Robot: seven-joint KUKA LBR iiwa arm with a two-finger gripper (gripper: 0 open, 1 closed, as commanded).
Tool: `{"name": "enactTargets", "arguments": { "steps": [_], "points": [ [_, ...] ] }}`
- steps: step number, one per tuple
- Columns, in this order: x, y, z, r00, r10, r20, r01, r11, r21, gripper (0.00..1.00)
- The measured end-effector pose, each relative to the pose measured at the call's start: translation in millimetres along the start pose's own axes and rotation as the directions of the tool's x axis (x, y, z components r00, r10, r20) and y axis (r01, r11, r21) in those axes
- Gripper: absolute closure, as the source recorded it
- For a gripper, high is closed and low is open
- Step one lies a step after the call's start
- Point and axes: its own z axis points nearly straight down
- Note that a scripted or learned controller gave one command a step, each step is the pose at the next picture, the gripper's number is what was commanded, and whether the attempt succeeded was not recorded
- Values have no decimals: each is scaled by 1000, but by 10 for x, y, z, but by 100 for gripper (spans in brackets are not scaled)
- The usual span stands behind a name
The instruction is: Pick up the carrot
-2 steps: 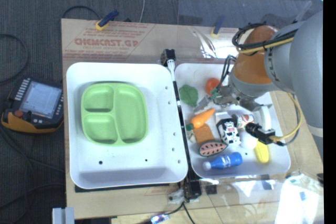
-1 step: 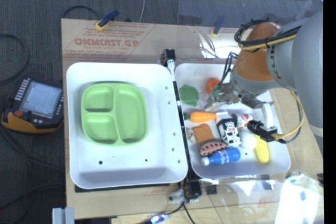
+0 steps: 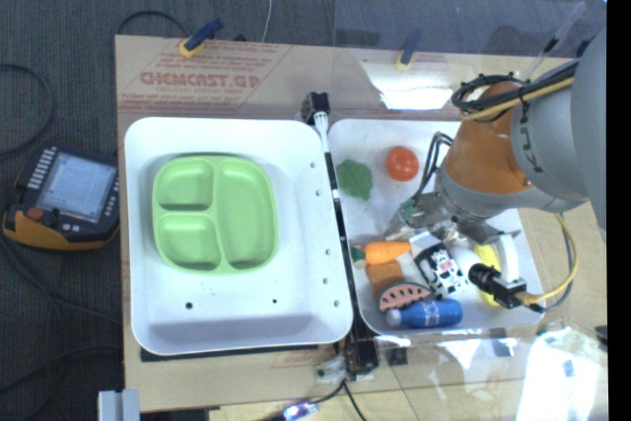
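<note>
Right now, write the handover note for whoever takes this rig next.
Claw: low in the right bin, just right of the carrot; whether it is open or shut cannot be told from this view, and no hold on the carrot is visible.
Carrot: lying in the right bin near its left wall, with the pink ridged toy and blue bottle below it in the picture.
Other items: red ball and green leaf toward the bin's top; the green divided plate sits in the left bin.
Done: arm is down by the carrot.
Left: grasp the carrot and lift it.
</note>
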Motion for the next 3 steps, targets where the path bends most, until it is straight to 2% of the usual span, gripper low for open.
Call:
{"name": "enactTargets", "arguments": {
  "steps": [1,2,3],
  "points": [
    [16,-12,20,1000,-2,-4,2,1000,6,0],
    [15,-131,16,997,78,-2,-78,997,0,0],
    [119,-385,8,984,180,1,-180,984,0,0]
  ]
}}
